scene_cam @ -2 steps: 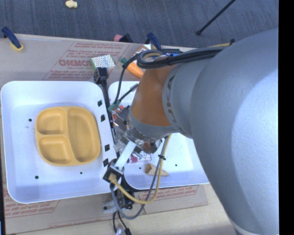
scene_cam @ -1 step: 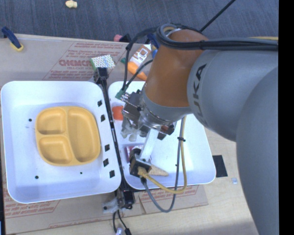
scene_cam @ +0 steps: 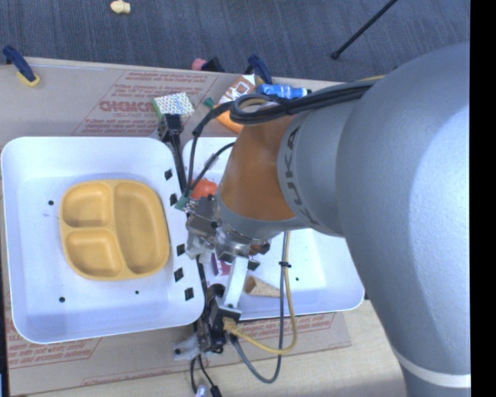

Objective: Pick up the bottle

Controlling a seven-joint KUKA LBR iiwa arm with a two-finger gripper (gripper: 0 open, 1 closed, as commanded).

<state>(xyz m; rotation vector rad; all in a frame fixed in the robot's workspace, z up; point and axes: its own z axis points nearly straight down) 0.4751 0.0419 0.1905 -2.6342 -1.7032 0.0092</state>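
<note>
Reaching over two white bins (scene_cam: 33, 246), one grey arm (scene_cam: 380, 188), one yellow tray (scene_cam: 114, 228), pincer (scene_cam: 223, 263) state unclear

bottle (scene_cam: 203, 189) | red-orange bit visible | R bin (scene_cam: 335, 281), left edge | rest hidden

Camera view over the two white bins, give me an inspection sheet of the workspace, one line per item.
Surface: two shallow white bins; left bin, right bin largely covered by the grey arm with orange band; printed cardboard sheet under them.
Job's things: bottle cannot be made out.
Clutter: yellow three-compartment plastic tray in the left bin; small tan cone-shaped piece and small orange-red object in the right bin.
Gripper: two-finger gripper low over the right bin near the divide; state unclear.
Cables: black cable; yellow cable.
Surroundings: grey carpet, blue clamp, small yellow scrap.
</note>
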